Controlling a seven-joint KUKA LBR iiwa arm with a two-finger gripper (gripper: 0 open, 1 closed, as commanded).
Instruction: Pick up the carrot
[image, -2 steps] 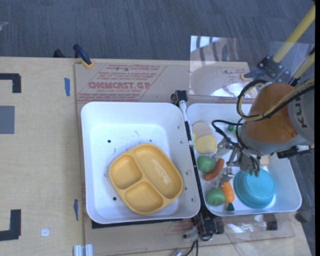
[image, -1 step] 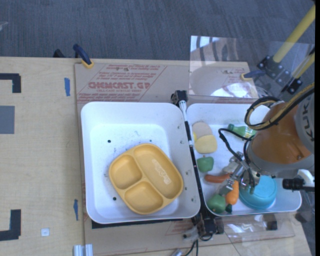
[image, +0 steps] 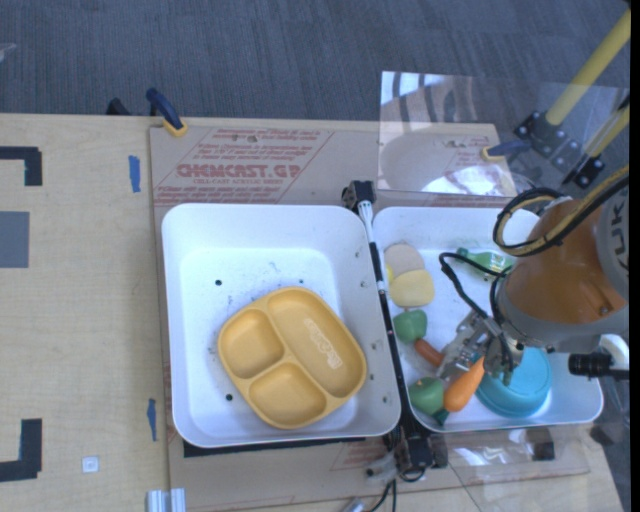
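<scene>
While the grey arm with the orange band (image: 560, 275) reaches in from three o'clock, the two-finger metal gripper (image: 478, 352) is seen low in the right white bin (image: 585, 400), right at the small orange carrot (image: 463, 388). The carrot lies tilted near the bin's six o'clock edge, with its top end by the finger tips. It cannot be told if the fingers are spread or pressed together, or if the carrot is pinched. The grabbing step seems to be in hand. Next, a firm pinch and a straight lift are likely called for.

Little room is left around the carrot. A round green toy vegetable (image: 428, 396) is touching it at nine o'clock, and a blue round cup (image: 520, 385) sits just beside it at three o'clock. Either could be bumped or grabbed by mistake. Farther up, a thin red-orange piece (image: 429, 351), another green piece (image: 410, 325) and a pale yellow lump (image: 411, 289) are lined up toward twelve o'clock. A yellow plastic plate with three parts (image: 290, 355) rests in the left white bin (image: 200, 300), well apart.
</scene>
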